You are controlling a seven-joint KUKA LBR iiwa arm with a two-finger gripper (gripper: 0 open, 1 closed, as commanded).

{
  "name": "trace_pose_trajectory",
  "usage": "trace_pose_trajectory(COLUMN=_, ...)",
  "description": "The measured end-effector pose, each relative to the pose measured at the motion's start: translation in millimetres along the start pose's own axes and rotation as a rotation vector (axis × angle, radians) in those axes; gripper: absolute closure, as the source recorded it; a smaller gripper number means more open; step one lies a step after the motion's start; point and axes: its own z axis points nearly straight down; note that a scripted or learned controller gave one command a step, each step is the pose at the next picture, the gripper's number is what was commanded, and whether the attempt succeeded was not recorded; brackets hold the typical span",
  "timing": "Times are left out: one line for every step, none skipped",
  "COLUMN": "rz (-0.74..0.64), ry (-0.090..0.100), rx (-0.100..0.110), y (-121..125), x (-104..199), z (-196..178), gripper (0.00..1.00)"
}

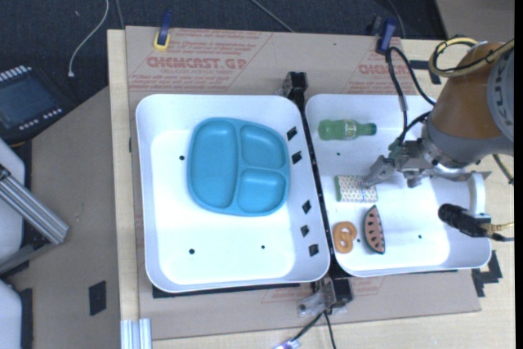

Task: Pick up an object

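A small white pad with a green dotted pattern (356,189) lies in the right white bin (425,256), near its left wall, and we see the grey two-finger gripper (381,173) just beside its upper right corner. We cannot tell whether the fingers are apart or together. A green plastic bottle (346,129) lies on its side above; a brown pretzel (344,236) and a watermelon slice (374,229) sit below. A blue divided plate (239,166) fills the left white bin (163,241).
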Motion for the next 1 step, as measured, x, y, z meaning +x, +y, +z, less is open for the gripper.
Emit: trace_pose_trajectory(rz=0.0, ry=0.001, rx=-0.009, y=2.7, x=0.4, z=18.6, gripper=0.0)
